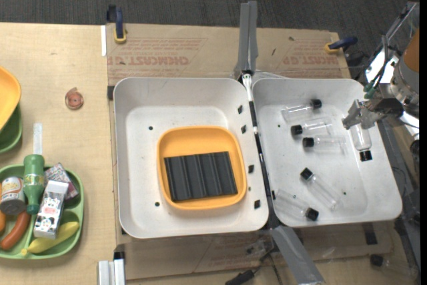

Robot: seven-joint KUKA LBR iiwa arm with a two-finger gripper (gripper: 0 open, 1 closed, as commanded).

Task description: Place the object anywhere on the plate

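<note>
Clear plastic tubes with black caps lie in the right bin (377, 207), off to the right of the orange plate (200, 135). The closest one (298, 203) rests by the front edge, right of the plate and nearer to us. A second tube (321, 189) sits a bit further back. Three more lie further back again, level with the plate's far side.

The plate sits in the middle of the left bin (125, 143). A black bumpy mat (201, 175) covers most of it.

Furthest to the right of the plate, one tube (361, 138) is just under the tool (357, 118), cap toward us. I think this is the object to move. I cannot tell if the tool is open or closed, or if it really has this tube. The tube may just be lying on the bin floor.

What could go wrong? The tube is smooth and round, so I think it could slip out or roll away. If it is picked up only a little, it could drop on the way to the plate. It must also go over the wall between the two bins, and a low carry could bump it there. On the plate it could roll off the bumpy mat.

The arm (404, 87) comes in from far right of the plate. It leans over the right bin's far right side, with the tool pointing down and toward the plate.
</note>
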